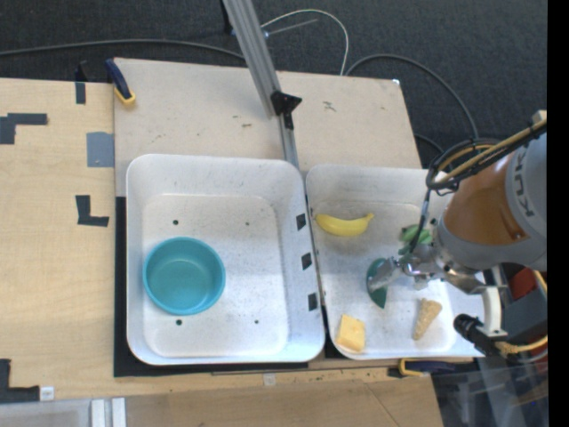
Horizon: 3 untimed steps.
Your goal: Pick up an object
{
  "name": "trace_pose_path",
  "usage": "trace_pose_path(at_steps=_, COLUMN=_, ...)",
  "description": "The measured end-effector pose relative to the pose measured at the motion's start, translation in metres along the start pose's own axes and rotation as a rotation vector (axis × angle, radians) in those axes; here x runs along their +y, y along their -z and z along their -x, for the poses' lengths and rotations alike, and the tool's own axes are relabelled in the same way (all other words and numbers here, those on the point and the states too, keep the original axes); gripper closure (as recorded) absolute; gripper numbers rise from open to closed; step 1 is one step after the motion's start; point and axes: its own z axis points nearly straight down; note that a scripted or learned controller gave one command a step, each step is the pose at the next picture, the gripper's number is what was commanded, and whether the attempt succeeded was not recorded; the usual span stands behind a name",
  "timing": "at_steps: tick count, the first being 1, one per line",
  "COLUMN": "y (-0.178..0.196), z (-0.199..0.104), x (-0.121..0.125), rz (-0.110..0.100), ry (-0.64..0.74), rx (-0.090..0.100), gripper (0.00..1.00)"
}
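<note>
So the grey arm with the orange band (484, 207) is reaching in from the right and hanging over the right-hand shallow white bin (356, 181). Its gripper (402, 269) is sitting low inside that bin, right next to a small dark teal object (378, 285), kind of a rounded scoop shape. They're looking like they're touching, but I honestly can't tell whether the jaws are spread or pinching anything; it's all too small and cluttered there.

A yellow banana (344, 224) is lying just up from the gripper, near the bin's left wall. A yellow wedge-like block (351, 334) is resting in the near left corner, and a tan ice-cream-cone-shaped piece (427, 318) is lying near the front edge, under the arm. Something green (413, 234) is peeking out beside the wrist.

Over in the left-hand white bin (222, 172), a round turquoise plastic bowl (184, 276) is sitting upright toward the left side.
</note>
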Motion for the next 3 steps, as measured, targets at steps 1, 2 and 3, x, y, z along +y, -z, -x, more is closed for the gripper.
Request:
trace_pose_path(at_steps=1, y=0.012, z=-0.001, x=0.001, rz=0.003, ry=0.003, rx=0.000, gripper=1.00)
trace_pose_path(at_steps=2, y=0.055, z=0.000, x=0.006, rz=0.010, ry=0.002, rx=-0.003, gripper=1.00)
trace_pose_path(at_steps=3, y=0.097, z=0.002, x=0.006, rz=0.010, ry=0.002, rx=-0.003, gripper=1.00)
